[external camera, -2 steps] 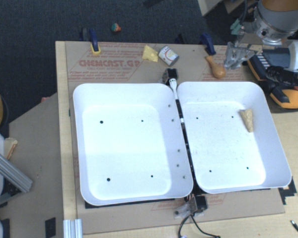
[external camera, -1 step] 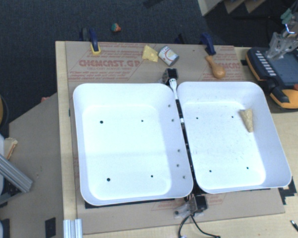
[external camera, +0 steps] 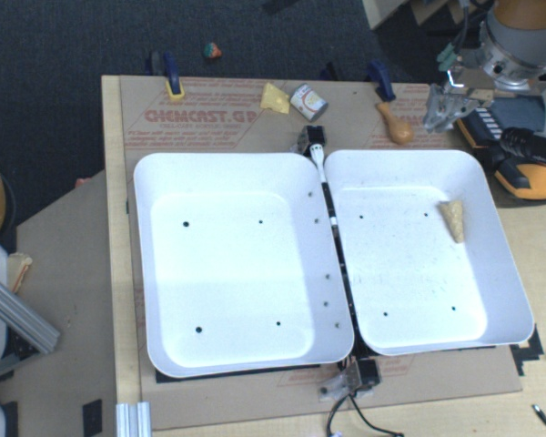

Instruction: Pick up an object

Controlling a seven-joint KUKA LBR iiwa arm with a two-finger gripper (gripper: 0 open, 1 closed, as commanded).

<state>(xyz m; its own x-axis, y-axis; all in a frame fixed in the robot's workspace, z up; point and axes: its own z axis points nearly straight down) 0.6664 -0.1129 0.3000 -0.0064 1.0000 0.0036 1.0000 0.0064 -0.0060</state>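
A small tan wedge-shaped object point(external camera: 453, 218) lies in the right bin point(external camera: 491, 308), near its right wall. The left bin point(external camera: 164, 335) sits beside it. My gripper point(external camera: 442, 110) hangs off the grey arm at the upper right, beyond the right bin's far edge and over the cardboard-topped bench. It is well back from the tan object, and nothing shows in its grasp.
On the bench behind the bins lie a yellow piece point(external camera: 275, 98), a small white box point(external camera: 308, 101) and a brown pear-shaped object point(external camera: 396, 124). Blue clamps point(external camera: 173, 73) point(external camera: 378, 78) hold the back edge. Black and orange gear point(external camera: 514, 157) sits at the right.
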